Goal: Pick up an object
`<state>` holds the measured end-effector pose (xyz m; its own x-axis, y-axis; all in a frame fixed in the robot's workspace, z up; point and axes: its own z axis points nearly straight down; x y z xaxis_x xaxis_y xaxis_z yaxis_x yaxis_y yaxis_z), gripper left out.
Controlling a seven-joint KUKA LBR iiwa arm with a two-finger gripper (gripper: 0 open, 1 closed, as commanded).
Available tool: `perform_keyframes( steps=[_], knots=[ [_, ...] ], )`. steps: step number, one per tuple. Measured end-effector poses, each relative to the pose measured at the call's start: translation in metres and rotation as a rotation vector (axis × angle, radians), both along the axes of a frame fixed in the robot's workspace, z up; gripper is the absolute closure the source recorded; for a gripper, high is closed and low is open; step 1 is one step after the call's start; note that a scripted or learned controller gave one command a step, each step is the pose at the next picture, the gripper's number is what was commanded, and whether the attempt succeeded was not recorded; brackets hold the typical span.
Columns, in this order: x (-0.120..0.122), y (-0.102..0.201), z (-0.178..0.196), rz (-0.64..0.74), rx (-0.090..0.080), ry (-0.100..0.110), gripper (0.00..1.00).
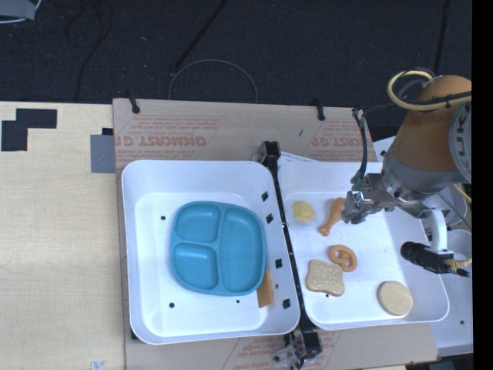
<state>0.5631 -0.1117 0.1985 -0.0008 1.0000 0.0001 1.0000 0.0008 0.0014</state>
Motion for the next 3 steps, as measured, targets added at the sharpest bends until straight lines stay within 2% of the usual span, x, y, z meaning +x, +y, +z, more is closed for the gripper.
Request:
perform_keyframes(
  steps=[1, 3],
  knots=[
    [0.002, 0.005, 0.044, 0.0, 0.0, -0.001, 1.0],
    [0.006, 0.101, 0.031, 0.003, 0.002, 0.005, 1.0]
  ],
)
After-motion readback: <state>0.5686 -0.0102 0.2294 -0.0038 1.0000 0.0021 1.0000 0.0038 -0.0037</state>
